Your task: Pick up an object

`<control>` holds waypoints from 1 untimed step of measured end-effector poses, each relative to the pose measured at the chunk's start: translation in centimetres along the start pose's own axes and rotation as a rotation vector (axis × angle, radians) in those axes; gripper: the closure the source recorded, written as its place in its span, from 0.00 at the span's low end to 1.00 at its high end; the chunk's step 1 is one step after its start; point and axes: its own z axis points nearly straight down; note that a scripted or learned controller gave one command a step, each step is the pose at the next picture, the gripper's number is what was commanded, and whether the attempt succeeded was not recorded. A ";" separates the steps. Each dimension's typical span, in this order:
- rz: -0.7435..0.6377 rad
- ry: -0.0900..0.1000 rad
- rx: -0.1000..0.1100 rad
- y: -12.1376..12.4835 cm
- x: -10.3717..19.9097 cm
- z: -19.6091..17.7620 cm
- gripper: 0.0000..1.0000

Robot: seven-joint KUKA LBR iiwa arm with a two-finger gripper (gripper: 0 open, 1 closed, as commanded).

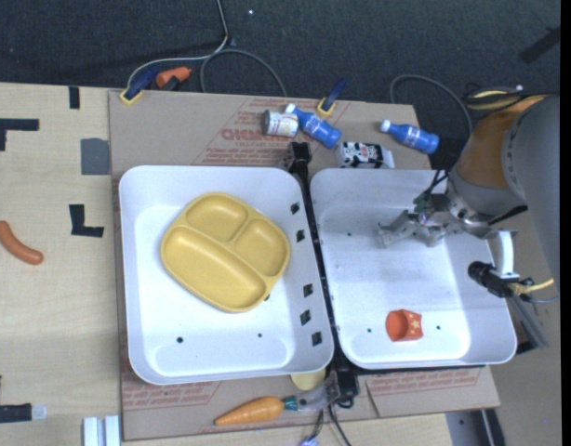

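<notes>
From above, the gripper (394, 231) hangs low over the right bin (360, 189), its jaws too blurred to tell apart, well short of the orange object (404, 325) near the front wall; the yellow divided plate (226, 250) fills the left bin (141, 249)

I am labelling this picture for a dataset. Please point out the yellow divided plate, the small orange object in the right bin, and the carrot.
yellow divided plate (226, 251), camera view, its centre ridge.
small orange object (404, 325), camera view, its middle.
carrot (248, 412), camera view, its orange body.
</notes>
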 end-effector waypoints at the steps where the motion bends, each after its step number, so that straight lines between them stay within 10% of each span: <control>1: -0.002 0.003 0.005 -4.5 10.9 0.1 0.00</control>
